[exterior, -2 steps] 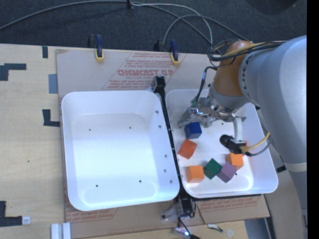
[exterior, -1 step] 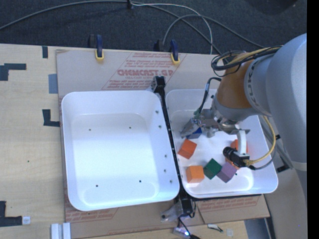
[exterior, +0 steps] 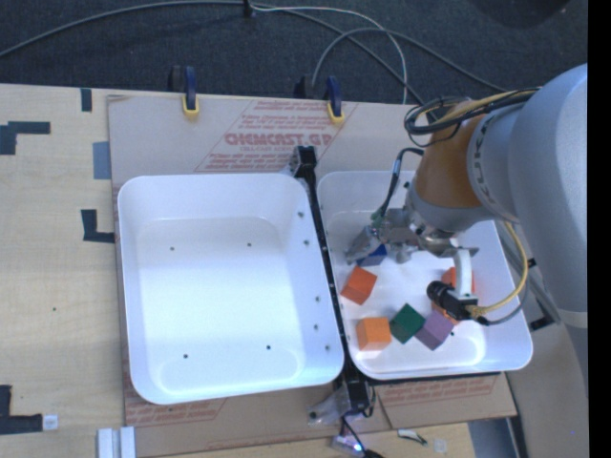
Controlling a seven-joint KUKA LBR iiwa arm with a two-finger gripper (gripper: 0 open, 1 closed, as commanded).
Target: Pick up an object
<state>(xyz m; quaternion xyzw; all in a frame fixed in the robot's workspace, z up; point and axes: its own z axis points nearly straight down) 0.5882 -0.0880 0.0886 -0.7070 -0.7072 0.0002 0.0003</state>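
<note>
My gripper [exterior: 375, 243] reaches down into the right bin [exterior: 496, 351], near its left wall and toward the back. A small blue object [exterior: 376, 253] lies right at its tip, partly covered by it. I cannot tell whether the blue object is held. In front of the gripper lies an orange block [exterior: 358, 284]. Further forward sit a second orange block [exterior: 374, 331], a green block [exterior: 407, 322] and a purple block [exterior: 436, 330] in a row. The arm's wrist hides part of an orange-red piece [exterior: 447, 279].
The left bin [exterior: 134, 256] sits beside the right one, with a black divider [exterior: 323, 256] between them. The grey arm with its orange band [exterior: 444, 175] covers the right bin's back right part. Cables [exterior: 496, 303] loop over the bin's right side.
</note>
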